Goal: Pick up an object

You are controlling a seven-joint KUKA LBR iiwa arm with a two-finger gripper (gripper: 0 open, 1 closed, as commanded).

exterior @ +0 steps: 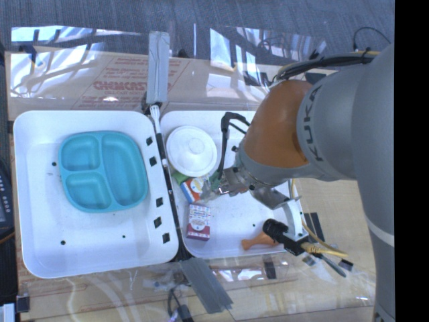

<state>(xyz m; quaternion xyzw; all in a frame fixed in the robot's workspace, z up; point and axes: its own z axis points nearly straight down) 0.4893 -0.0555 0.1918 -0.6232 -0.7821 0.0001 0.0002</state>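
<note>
My gripper (218,185) hangs low over the middle of the right bin (231,247), under the arm's big orange band. Its tip is right beside a small colourful packet (192,188), at the packet's right edge. Just behind them sits a round white lidded bowl (192,150). In front of the packet, a small red box (199,222) lies by the bin's left wall. An orange piece (253,244) lies near the bin's front edge. The arm hides the right part of this bin.
The left bin (33,247) holds a teal divided plate (103,170) in its back half. A ridge with black clips (161,200) separates the two bins. Clear sheeting and cardboard (114,79) run behind the bins.
</note>
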